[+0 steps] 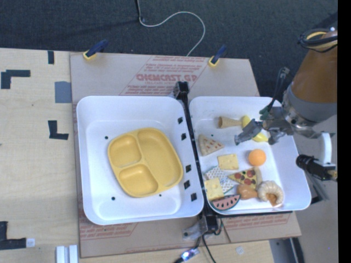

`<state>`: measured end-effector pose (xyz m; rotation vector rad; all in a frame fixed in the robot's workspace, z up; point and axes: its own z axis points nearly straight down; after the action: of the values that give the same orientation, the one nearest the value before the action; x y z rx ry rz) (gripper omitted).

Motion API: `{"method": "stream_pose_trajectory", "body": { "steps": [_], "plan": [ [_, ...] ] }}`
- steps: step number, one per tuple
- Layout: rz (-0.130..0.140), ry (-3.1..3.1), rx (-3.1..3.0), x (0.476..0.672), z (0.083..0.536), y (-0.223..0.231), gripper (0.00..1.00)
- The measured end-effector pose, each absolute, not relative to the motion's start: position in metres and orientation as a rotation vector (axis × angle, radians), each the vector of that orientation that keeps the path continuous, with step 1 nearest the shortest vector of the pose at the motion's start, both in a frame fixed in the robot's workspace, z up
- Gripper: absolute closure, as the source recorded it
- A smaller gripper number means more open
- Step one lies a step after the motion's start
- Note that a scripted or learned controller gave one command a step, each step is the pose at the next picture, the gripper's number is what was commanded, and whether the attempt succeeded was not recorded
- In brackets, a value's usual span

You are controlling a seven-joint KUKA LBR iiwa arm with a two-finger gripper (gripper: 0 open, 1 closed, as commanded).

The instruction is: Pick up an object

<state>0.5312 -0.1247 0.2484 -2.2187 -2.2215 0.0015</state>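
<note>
In right bin (pixel 285 171) | gripper (pixel 262 131) spread, empty | ice-cream cone (pixel 229 122) just beside, tip pointing left, lying horizontal

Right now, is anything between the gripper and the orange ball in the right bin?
Nothing visible. The gripper hangs just above and left of the orange ball, with bare bin floor between them. A yellow piece lies beside the gripper, off that path.

Robotics lab, test bench. My two white bins (pixel 88 147) sit on a cardboard sheet (pixel 164 75) fixed with blue-and-yellow clamps (pixel 95 49). Black tape marks (pixel 16 76) dot the wooden benchtop (pixel 33 174). A loose cable (pixel 170 21) trails over dark carpet (pixel 66 10). Toy food only, no real kitchen gear.
</note>
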Motion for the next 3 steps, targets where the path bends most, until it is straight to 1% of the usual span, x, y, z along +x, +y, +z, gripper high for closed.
{"method": "stream_pose_trajectory", "body": {
  "steps": [1, 2, 3],
  "plan": [
    [0.007, -2.219, -2.216, 0.528, 0.187, -0.117, 0.0],
    [0.007, -2.219, -2.216, 0.525, 0.143, -0.115, 0.0],
    [0.002, -2.22, -2.222, 0.525, 0.09, -0.115, 0.0]
  ]
}}
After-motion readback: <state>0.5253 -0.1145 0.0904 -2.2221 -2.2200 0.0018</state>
